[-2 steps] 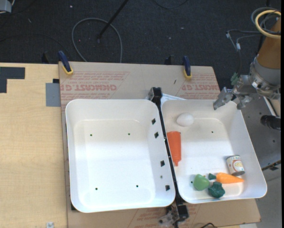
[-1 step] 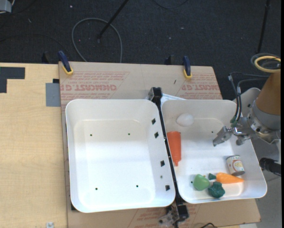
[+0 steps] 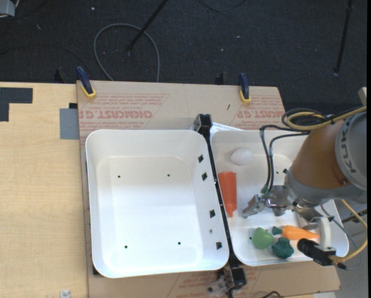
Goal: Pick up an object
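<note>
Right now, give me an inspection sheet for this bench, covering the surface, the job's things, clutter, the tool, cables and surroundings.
Surface: two shallow white bins side by side on cardboard, left bin and right bin.
Job's things: all in the right bin; orange cylinder against the divider, white rounded piece near the far wall, light green object, darker green lump, orange carrot-like piece.
Clutter: nothing seen.
Tool: the tool hangs low over the right bin beside the orange cylinder; nothing visibly between its fingers.
Cables: black and yellow leads loop off the arm; dark cords on the floor.
Surroundings: two clamps pin the cardboard; dark carpet behind.
</note>
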### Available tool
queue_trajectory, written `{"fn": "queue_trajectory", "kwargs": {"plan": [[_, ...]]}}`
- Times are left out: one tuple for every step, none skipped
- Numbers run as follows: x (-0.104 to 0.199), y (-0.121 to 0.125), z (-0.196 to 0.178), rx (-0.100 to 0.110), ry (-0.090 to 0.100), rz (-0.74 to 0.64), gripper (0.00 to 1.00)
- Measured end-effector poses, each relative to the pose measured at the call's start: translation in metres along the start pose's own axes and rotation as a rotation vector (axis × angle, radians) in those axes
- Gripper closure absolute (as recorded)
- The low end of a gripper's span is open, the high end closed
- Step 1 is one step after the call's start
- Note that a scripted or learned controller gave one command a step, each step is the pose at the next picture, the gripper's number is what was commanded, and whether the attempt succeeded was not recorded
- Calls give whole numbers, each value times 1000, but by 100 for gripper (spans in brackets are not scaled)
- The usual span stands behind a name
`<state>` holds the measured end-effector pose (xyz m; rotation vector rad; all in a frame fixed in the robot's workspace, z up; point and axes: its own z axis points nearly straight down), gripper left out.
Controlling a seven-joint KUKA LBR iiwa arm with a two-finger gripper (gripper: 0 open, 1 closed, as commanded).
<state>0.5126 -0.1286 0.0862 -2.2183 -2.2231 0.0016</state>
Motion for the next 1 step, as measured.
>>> {"fn": "queue_trajectory", "kwargs": {"plan": [[-2, 1, -12, -4, 0, 3, 100]]}}
